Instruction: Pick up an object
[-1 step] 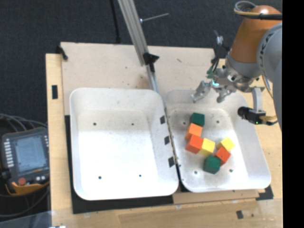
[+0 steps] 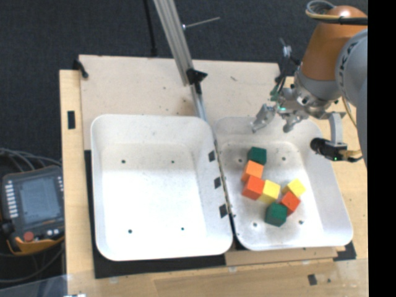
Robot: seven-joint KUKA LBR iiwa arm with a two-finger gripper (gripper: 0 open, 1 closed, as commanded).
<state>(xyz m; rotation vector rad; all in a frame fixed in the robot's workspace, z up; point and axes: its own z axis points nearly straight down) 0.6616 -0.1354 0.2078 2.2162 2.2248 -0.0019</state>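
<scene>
The end effector (image 2: pixel 276 117) was seen spread open and empty above the far rim of the right bin (image 2: pixel 328 224). The blocks (image 2: pixel 271 186) lay clustered mid-bin, nearer the camera. The approach step was judged underway; descent over one block was called for next.

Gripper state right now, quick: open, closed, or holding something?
Gripper: jaws open, holding nothing, above the far rim of the right bin; the blocks lie apart from it.
</scene>
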